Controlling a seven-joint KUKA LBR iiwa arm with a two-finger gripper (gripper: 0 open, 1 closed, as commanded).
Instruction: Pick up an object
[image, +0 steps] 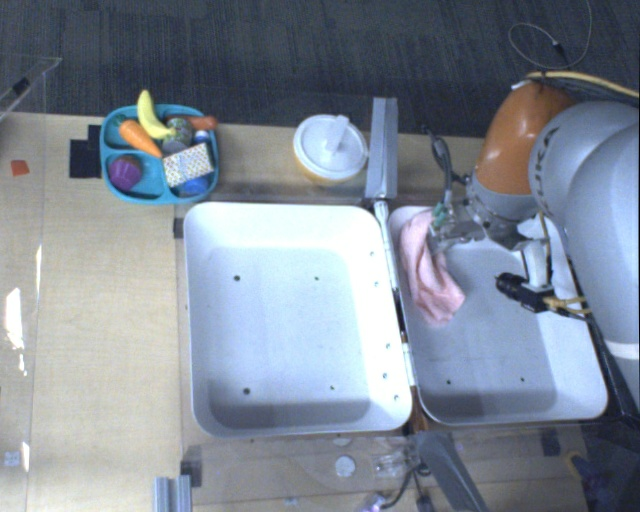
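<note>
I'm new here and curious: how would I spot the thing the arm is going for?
Find the right-hand shallow white bin. At its upper left corner, by the gripper, hangs a soft pink cloth, crumpled, the one coloured thing against white plastic.

Setting: robotics lab. Evidence: pale wooden bench bearing two shallow white bins, left and right; grey industrial arm with exposed cabling at right; blue tray of toy food far left; dark carpet beyond.
</note>
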